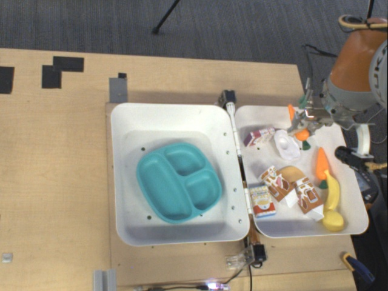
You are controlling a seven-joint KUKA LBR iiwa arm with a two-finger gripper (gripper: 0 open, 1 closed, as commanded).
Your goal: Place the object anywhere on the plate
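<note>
My pincer looks like bare, dull metal, and above it my wrist band is smooth orange with a soft sheen. Right below me, the bin is smooth white plastic, faintly glossy. Far to my left, the teal plate is matt plastic. The bench beyond it looks like pale, unvarnished wood.

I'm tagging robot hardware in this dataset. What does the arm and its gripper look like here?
The arm is a rounded grey body with a wide orange band above the wrist. Below it sits a silvery metal gripper of small bright parts. Thin dark cables run beside the arm, and a black fitting with a white piece juts out beneath it.
</note>
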